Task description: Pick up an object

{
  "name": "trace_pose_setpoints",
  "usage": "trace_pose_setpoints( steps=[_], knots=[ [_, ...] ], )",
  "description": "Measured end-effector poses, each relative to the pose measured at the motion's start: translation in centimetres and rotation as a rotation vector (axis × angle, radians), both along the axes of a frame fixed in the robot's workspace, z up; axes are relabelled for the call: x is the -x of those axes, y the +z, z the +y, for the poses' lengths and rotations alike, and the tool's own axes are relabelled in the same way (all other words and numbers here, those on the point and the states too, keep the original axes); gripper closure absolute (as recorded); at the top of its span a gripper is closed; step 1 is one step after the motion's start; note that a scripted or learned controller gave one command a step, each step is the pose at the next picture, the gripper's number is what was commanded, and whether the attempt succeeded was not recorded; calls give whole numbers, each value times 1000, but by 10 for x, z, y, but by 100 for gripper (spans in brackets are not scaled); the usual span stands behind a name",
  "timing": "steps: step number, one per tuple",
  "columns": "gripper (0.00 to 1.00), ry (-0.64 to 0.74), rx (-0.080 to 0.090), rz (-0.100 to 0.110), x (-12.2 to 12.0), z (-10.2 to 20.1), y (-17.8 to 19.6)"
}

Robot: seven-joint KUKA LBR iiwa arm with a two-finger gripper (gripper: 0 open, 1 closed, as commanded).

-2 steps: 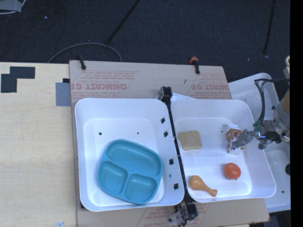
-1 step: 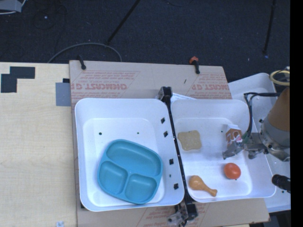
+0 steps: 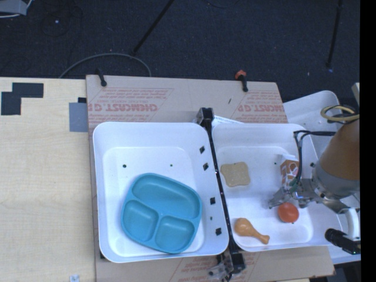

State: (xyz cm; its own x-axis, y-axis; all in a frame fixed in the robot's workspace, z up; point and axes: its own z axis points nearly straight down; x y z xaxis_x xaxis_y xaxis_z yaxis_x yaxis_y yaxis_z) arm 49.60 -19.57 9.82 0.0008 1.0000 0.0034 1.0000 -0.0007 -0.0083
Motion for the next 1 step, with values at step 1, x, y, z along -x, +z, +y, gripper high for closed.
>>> trace_pose_setpoints(
  steps=[1],
  knots=[
    [0, 0, 2, -5, 0, 1, -11]
  ],
)
